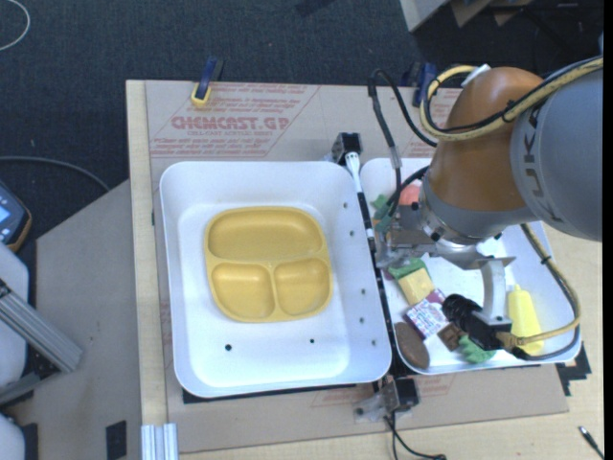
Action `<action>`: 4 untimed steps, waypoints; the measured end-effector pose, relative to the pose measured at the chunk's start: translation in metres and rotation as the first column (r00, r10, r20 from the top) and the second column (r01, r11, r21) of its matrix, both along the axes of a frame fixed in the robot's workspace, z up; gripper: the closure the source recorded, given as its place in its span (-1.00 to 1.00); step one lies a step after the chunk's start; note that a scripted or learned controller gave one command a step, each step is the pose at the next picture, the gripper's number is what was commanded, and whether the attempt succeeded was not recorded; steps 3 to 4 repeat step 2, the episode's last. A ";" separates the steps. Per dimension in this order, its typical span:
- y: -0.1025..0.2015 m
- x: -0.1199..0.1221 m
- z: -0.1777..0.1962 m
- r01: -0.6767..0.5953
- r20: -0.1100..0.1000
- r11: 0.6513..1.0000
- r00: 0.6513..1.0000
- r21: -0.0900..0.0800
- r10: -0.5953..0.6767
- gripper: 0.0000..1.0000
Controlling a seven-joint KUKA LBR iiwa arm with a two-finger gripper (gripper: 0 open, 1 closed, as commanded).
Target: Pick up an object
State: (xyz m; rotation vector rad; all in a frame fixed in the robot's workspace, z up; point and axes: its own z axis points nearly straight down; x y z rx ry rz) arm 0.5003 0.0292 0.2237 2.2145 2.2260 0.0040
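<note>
The grey-and-orange arm (498,151) hangs over the right bin (565,343), above a clutter of small objects (431,305) at that bin's left side. The left bin (182,257) holds a yellow divided tray (268,262). The gripper (397,247) sits low among the clutter; how its jaws stand cannot be told.

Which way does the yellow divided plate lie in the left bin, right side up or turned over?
Right side up. The yellow divided plate lies flat in the left bin, its three hollow compartments facing the camera, with nothing in them.
</note>
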 end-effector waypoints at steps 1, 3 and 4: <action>0.010 0.009 -0.004 0.003 -0.001 1.000 1.000 -0.001 -0.003 1.00; 0.004 -0.006 -0.007 0.007 -0.008 1.000 1.000 0.000 -0.007 1.00; 0.004 -0.006 -0.007 0.007 -0.008 1.000 1.000 0.000 -0.007 1.00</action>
